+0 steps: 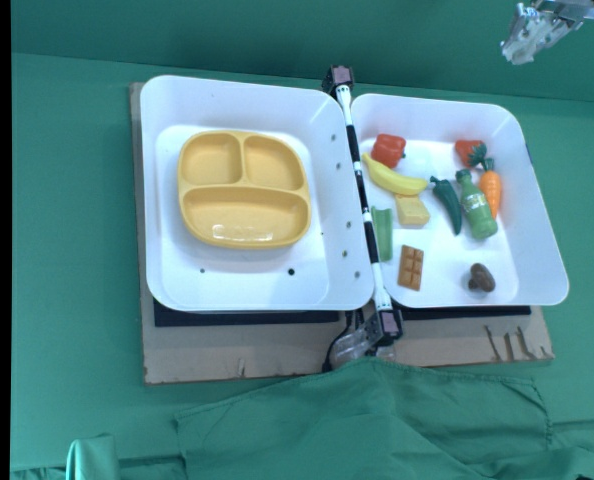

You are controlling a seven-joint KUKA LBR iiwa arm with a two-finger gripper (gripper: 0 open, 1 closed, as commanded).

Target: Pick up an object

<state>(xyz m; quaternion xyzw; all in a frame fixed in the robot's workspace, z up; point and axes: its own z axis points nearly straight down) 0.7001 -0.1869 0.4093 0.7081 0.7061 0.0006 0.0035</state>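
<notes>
The right white bin holds several toy foods: a red pepper, a yellow banana, a cheese block, a green bean pod, a brown waffle piece, a dark green pepper, a green bottle, a carrot, a strawberry and a brown lump. My gripper hangs high at the top right, beyond the bin's far corner and well clear of every object. Nothing is between its fingers.
The left white bin carries a yellow divided plate. A black-and-white divider bar runs between the bins. Both bins rest on a cardboard sheet over green cloth, with a folded cloth flap at the front.
</notes>
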